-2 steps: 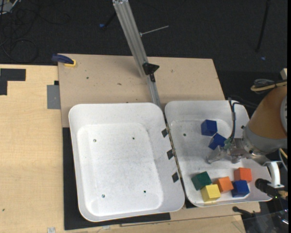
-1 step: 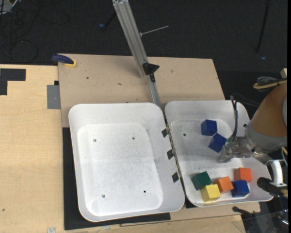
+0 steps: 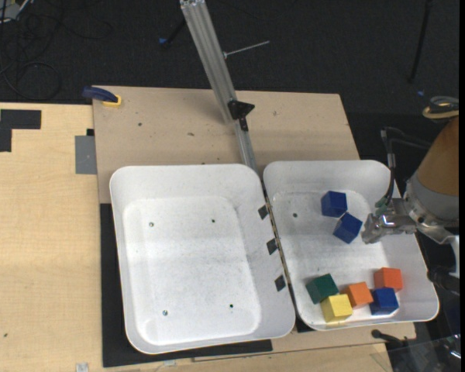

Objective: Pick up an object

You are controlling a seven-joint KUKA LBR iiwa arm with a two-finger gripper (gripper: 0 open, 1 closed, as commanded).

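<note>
- where the arm (image 3: 438,180) reaches in from the right, its orange band sits at the frame's edge and the grey wrist below it points toward the right bin (image 3: 310,178).
- the gripper (image 3: 372,227) hangs over the right side of that bin, its metal fingers pointing left, just beside a blue cube (image 3: 347,228); whether they touch it is not clear.
- whether the fingers are spread or closed cannot be told, as they are small and blurred; nothing is seen held between them.
- a second blue cube (image 3: 334,203) lies just above and left of the first, near it, in the upper middle of the right bin.
- along the bin's lower edge sits a cluster: a green cube (image 3: 321,287) at the left, a yellow cube (image 3: 337,307) just below and right of it, an orange cube (image 3: 359,293) beside the yellow one, a third blue cube (image 3: 384,300) to the right of that, and a red-orange cube (image 3: 388,278) just above it.
- the left bin (image 3: 132,188) lies side by side with the right one, joined by small black clips along the shared edge.
- both bins rest on a light wooden bench (image 3: 39,231), and a slanted metal rail (image 3: 209,53) runs from the top of the view down toward the gap between the bins.
- a small blue and yellow clamp (image 3: 102,95) sits at the bench board's upper left corner.
</note>
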